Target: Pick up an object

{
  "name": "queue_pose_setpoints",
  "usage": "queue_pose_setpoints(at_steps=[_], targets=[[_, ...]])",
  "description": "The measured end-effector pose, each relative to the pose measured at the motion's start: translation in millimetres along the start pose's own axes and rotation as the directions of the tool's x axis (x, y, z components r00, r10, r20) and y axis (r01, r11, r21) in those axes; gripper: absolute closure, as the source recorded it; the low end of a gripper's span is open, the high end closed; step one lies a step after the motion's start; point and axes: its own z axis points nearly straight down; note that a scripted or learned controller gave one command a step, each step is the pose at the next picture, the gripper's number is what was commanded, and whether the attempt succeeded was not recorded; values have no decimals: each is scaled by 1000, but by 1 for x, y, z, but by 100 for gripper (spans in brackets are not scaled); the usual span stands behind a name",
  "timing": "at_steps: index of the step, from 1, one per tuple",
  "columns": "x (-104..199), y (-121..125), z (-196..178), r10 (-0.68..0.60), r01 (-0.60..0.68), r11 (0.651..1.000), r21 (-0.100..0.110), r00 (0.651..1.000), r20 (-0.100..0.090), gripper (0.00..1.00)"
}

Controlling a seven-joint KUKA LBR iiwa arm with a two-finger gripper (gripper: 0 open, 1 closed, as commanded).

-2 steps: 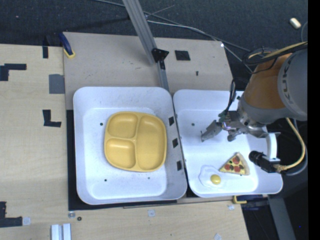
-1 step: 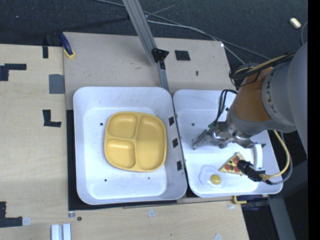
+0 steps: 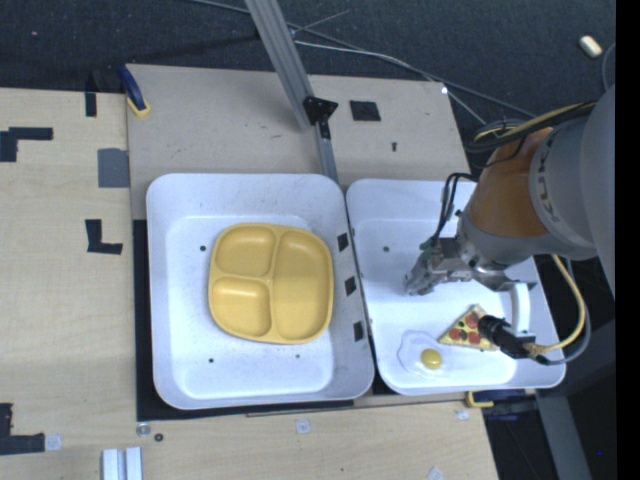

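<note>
In the right bin [image 3: 385, 208] a toy pizza slice [image 3: 468, 330] lies near the front right, partly under a black cable. A toy fried egg [image 3: 424, 354] sits just left of it by the front wall. My gripper [image 3: 424, 276] hangs over the middle of this bin, above and left of the pizza slice, with its grey fingers pointing down-left. Nothing shows between them. The arm's orange band [image 3: 505, 193] is to the upper right.
A yellow divided plate [image 3: 271, 282] fills the centre of the left bin [image 3: 170, 268]. A metal pole [image 3: 285, 48] slants down to the ridge between the bins. Black cables loop beside the arm along the right bin's right wall.
</note>
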Motion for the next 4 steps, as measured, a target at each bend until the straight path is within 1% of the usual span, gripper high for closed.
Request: queue_pose_setpoints(at_steps=[2, 3, 4], targets=[[-7, -4, -88, 2, -2, 1000, -3, 1000, 0, 100], [-6, -6, -151, 0, 0, 1000, -5, 1000, 1, 100], [42, -12, -136, -3, 3, 1000, 2, 1000, -1, 100]])
